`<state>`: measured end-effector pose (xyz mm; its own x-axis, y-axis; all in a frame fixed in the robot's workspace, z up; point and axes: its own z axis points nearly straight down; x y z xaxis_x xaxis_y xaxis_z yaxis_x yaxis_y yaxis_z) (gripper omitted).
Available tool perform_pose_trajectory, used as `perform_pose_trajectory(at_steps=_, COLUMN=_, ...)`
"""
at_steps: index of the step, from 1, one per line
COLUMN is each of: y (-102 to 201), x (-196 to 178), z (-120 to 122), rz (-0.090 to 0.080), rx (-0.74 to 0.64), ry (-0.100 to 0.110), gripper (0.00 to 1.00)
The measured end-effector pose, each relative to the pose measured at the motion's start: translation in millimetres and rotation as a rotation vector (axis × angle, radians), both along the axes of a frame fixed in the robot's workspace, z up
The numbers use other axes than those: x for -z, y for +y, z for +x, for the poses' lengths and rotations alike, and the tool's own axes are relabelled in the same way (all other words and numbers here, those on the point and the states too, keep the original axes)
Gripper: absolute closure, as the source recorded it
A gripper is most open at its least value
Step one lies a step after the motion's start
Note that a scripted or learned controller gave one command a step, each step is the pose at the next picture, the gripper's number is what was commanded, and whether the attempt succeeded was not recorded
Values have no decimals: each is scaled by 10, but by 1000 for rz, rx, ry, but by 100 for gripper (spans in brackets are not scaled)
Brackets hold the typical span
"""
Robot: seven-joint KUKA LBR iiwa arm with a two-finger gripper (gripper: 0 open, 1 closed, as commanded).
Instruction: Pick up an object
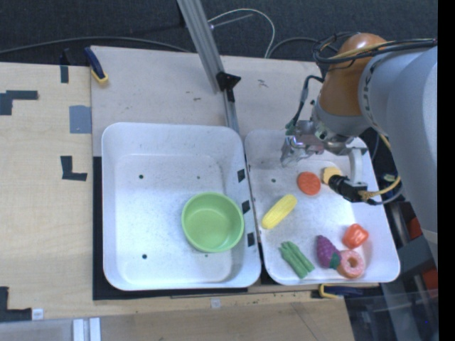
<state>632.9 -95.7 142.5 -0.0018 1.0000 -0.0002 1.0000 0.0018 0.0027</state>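
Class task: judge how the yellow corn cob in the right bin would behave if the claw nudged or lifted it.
The corn cob looks rounded and elongated, so a nudge would probably roll it. It looks like a plastic toy, likely light and stiff. Its smooth surface might slip from a pinch.

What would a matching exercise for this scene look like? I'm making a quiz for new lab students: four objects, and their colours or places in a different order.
Things:
1. bowl
2. corn cob
3. grapes
4. doughnut

Descriptions:
A. purple, beside the doughnut
B. green, in the left bin
C. pink, near corner of the right bin
D. yellow, lying near the divide between the bins

Pairs: 1-B, 2-D, 3-A, 4-C
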Motion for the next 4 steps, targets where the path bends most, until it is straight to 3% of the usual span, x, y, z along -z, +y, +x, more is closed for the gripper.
perform_pose_trajectory(at_steps=2, y=-51, x=-1111, z=50, rz=-1, rx=-1, ry=-3, gripper=100)
perform_pose_trajectory(at_steps=4, y=838, x=-972, z=-313, rz=1, rx=-3, ry=7, gripper=100)
